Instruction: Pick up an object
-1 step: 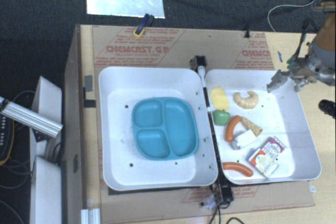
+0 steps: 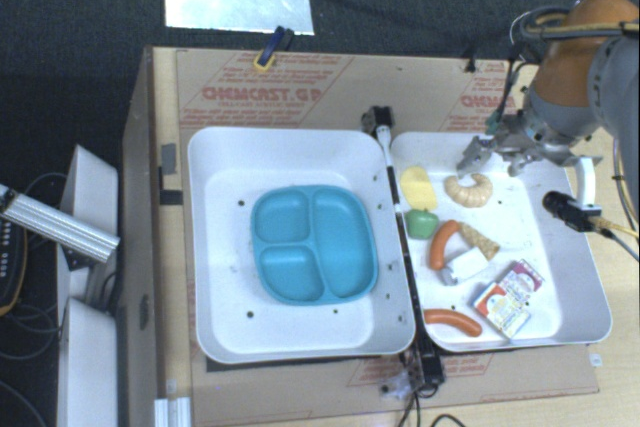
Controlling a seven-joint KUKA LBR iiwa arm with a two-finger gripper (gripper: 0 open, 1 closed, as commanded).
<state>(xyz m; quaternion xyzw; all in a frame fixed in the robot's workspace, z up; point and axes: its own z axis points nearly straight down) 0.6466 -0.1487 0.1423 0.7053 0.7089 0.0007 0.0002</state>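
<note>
Now | arm [image 2: 585, 65] reaching from right | tool [image 2: 487, 153] open, low above croissant [image 2: 470, 189]

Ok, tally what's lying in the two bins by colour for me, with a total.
Blue: 1, the divided plate in the left bin
Yellow: 1, the yellow piece
Green: 1, the green piece
Tan: 2, the ring pastry and the cone
Orange-red: 2, the sausages
White: 1, the small block
Red and white: 1, the carton
Total: 9
</note>
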